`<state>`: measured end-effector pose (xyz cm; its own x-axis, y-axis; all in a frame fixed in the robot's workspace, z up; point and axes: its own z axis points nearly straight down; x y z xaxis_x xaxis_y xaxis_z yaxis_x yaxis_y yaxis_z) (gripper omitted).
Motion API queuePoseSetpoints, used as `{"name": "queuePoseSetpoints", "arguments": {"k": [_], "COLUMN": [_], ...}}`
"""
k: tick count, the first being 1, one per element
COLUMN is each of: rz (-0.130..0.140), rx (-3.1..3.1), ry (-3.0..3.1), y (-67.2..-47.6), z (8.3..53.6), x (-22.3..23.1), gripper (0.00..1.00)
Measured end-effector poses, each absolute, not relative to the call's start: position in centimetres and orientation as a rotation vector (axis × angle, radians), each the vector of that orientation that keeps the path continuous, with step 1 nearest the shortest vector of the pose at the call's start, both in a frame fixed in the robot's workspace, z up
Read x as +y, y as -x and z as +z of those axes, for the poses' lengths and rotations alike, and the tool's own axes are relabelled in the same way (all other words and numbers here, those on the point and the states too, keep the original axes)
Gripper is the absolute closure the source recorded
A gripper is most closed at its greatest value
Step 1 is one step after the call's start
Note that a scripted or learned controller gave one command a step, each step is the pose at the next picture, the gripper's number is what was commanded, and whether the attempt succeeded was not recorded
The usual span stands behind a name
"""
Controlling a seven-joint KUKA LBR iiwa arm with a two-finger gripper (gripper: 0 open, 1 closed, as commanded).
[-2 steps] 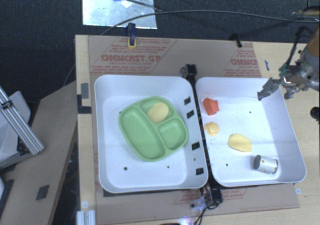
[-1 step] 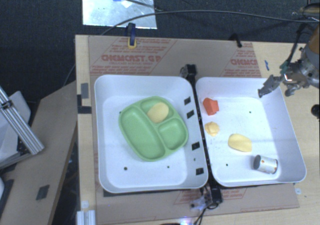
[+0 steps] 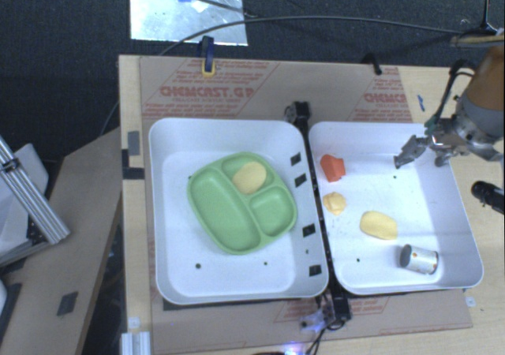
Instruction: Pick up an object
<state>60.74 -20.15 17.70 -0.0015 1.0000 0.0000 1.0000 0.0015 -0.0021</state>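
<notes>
Fingers: spread apart and empty; your gripper (image 3: pixel 424 150) hangs over the right bin's (image 3: pixel 461 211) far right part.
Candidates: orange piece (image 3: pixel 332 166), small yellow lump (image 3: pixel 334 203), yellow potato-like piece (image 3: pixel 379 225), silver can (image 3: pixel 417 259), all in that bin.
Handling: you should find the yellow potato-like piece light and probably firm; its rounded skin may slip.
Hold: close across its short width.

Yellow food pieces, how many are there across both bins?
3. One yellow piece lies in the green divided plate in the left bin. A small one and a larger one lie in the right bin. None looks hidden.
</notes>
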Motion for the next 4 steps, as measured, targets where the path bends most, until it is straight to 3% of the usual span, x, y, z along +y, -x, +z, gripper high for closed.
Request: {"name": "queuePoseSetpoints", "arguments": {"k": [2, 3, 4], "rz": [0.001, -0.003, -0.004], "rx": [-2.222, -2.226, -2.223], "ry": [2.220, 2.224, 2.227], "y": [-60.7, -60.9, -60.2], "z": [8.4, 9.8, 14.6], "x": [-19.9, -20.0, -20.0], "gripper": [0.00, 1.00, 1.00]}}
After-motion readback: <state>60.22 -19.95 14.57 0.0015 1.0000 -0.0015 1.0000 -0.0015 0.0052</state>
